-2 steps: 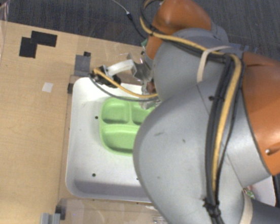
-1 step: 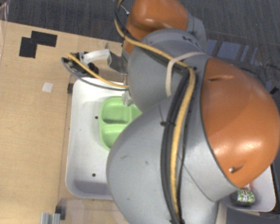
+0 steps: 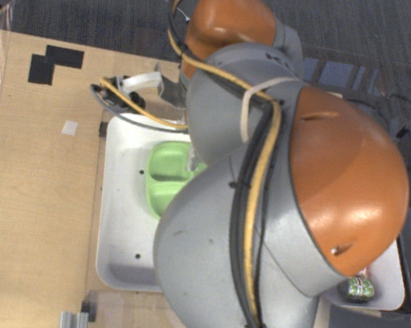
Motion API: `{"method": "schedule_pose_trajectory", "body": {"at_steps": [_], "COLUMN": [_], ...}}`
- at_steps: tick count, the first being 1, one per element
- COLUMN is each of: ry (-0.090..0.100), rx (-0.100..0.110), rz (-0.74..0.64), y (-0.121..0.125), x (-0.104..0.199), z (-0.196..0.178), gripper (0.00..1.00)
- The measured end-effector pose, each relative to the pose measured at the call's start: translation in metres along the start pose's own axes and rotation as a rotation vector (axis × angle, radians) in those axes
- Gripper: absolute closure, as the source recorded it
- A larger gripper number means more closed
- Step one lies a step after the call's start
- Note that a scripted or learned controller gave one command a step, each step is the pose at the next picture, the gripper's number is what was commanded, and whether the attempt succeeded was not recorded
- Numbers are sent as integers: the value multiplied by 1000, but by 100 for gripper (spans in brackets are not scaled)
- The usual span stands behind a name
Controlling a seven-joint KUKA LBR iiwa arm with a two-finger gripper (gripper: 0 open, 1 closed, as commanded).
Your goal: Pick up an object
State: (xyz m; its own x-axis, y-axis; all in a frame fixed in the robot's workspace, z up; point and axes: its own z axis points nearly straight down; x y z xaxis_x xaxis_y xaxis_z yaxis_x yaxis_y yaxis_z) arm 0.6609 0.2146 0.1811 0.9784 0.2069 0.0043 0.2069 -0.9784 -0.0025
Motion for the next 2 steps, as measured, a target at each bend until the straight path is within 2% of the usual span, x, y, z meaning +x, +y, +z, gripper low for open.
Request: {"method": "schedule_pose_trajectory", "body": {"at_steps": [1,2], "ry": [-2,-5], "rx": [-3,-2], "rz": [-18,-155], "y": [75,145], "x": [-24,-40], "z": [1,-4], "gripper": [0,0]}}
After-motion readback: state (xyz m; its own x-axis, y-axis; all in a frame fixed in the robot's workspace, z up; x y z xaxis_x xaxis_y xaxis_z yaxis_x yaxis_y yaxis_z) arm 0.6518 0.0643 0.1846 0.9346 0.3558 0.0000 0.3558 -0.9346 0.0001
